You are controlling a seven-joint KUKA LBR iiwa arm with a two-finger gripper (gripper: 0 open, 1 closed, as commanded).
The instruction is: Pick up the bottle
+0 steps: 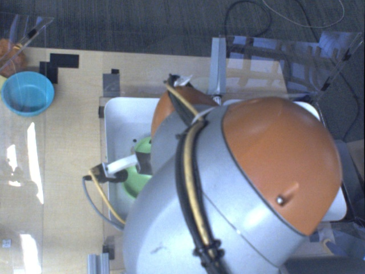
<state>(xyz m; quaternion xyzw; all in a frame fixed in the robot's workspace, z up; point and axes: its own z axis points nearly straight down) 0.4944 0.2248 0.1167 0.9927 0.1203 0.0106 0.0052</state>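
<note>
- Colour of the bottle (136,182): light green and glossy, with a rounded outline. Two patches of it are seen, one above the other, and the rest is covered by the arm (171,227).
- The bottle is found in the left bin (117,124), on its white floor, towards the bin's left wall.
- The gripper (144,163) is placed right at the bottle, in the dark gap between the two green patches. Whether it is released or clenched cannot be told, so a grasp of the bottle cannot be confirmed.
- The arm is seen as a broad grey shell reaching in from the right, with its orange band (274,153) rounded like a dome and a dark cable (191,198) run along the grey part.
- A white corner of the right bin (337,205) is seen past the orange band.
- The bins are borne by a pale wooden bench (63,181).
- A blue bowl (28,93) is set at the bench's far left, well apart from the bins, and a black L-shaped mark (60,63) is seen just above it.
</note>
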